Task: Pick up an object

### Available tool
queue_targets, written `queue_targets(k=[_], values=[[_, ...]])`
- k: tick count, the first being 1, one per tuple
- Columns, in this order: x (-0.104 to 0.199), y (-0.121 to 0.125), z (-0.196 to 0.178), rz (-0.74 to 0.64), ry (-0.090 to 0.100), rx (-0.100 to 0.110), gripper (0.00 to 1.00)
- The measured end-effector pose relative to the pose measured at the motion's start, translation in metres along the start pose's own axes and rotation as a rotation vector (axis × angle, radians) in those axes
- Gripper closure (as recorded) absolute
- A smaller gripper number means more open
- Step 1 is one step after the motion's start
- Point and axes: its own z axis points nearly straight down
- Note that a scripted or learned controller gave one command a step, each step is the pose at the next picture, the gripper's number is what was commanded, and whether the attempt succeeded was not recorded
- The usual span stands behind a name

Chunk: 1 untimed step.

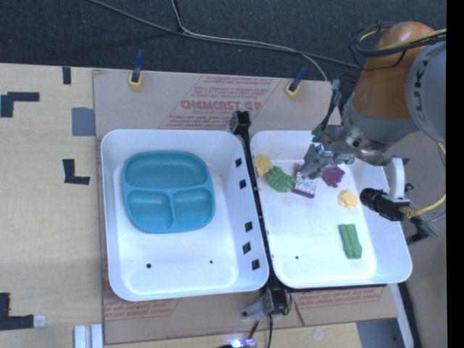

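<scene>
I am lowering my gripper (313,167) over the purple-patterned block (305,187); jaw state indeterminate; centring squarely, avoiding the green toy (280,180).

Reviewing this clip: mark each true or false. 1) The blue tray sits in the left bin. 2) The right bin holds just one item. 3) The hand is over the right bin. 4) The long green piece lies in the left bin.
1) True: the blue tray sits in the left bin.
2) False: the right bin holds several small items.
3) True: the hand is there.
4) False: the long green piece lies in the right bin.
</scene>
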Motion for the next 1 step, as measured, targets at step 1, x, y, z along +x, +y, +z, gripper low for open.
queue_targets(k=[1], values=[[0.0583,-0.0021,0.0147,-0.001,0.0,0.002,1.0]])
